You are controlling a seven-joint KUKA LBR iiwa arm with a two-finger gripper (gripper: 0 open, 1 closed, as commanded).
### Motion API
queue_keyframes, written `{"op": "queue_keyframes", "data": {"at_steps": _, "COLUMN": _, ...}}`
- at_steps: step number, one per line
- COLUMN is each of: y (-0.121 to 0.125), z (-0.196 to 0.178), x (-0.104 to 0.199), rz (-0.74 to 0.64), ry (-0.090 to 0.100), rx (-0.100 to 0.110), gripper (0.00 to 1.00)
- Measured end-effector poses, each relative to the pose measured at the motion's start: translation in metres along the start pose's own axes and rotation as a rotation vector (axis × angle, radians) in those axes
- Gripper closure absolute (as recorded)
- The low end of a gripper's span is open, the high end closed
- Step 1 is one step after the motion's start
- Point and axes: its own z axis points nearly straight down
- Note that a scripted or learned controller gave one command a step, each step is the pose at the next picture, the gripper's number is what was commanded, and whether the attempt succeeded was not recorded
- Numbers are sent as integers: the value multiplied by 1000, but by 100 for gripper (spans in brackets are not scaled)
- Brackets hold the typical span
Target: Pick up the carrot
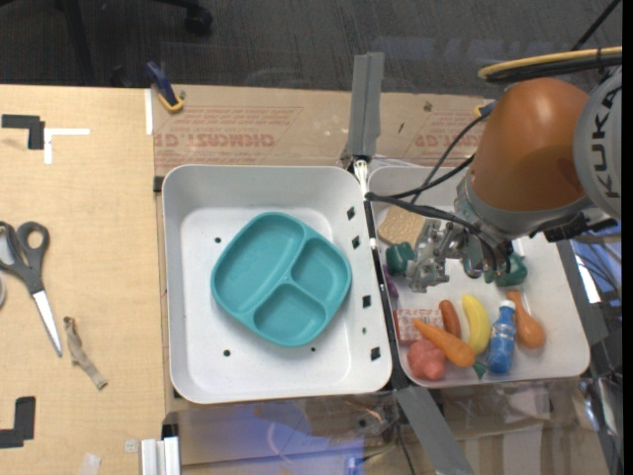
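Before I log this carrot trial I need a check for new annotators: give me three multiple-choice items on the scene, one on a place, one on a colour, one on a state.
1. Where does the carrot lie?
A. in the right bin
B. on the divided plate
C. on the cardboard

2. What colour is the divided plate?
A. red
B. teal
C. yellow

3. How does the gripper stand to the carrot?
A. it has lifted it clear of the bin
B. it presses it onto the plate
C. it hangs above the toys, apart from it

Key: 1 A, the carrot rests among the toys in the right bin. 2 B, the plate in the left bin is teal. 3 C, the carrot lies on the bin floor nearer the front wall than the gripper.
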Motion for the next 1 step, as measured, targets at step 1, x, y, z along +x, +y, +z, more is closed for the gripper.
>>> {"op": "queue_keyframes", "data": {"at_steps": 1, "y": 0, "z": 0, "x": 0, "rz": 0, "ry": 1, "rx": 0, "gripper": 0}}
